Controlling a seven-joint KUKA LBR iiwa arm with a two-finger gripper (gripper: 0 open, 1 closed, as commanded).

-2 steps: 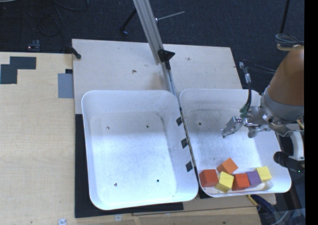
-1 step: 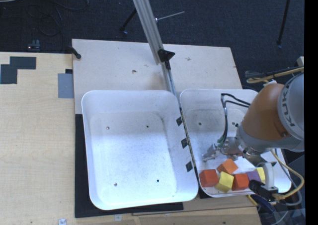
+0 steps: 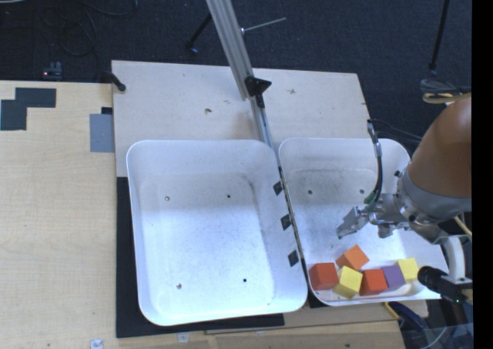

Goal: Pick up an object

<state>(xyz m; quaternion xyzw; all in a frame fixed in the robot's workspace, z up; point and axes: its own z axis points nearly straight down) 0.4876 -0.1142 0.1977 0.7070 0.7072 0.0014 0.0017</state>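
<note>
Several small blocks lie bunched at the front of the right bin [image 3: 331, 162]: an orange block [image 3: 355, 256], a red block [image 3: 324, 275], a yellow block [image 3: 349, 281], another red-orange block [image 3: 374, 281], a purple block [image 3: 394, 275] and a second yellow block [image 3: 408, 267]. My gripper [image 3: 353, 222] hangs low over the right bin, just behind and above the orange block, apart from the pile. Nothing shows in its grasp. The arm's wrist and orange band [image 3: 454, 147] cover the bin's right side.
The left bin [image 3: 154, 156] stands beside the right one, with a divider edge [image 3: 283, 209] between them. A slanted metal rail [image 3: 231, 39] rises from the bench behind the bins. A wooden surface [image 3: 54, 224] lies to the left.
</note>
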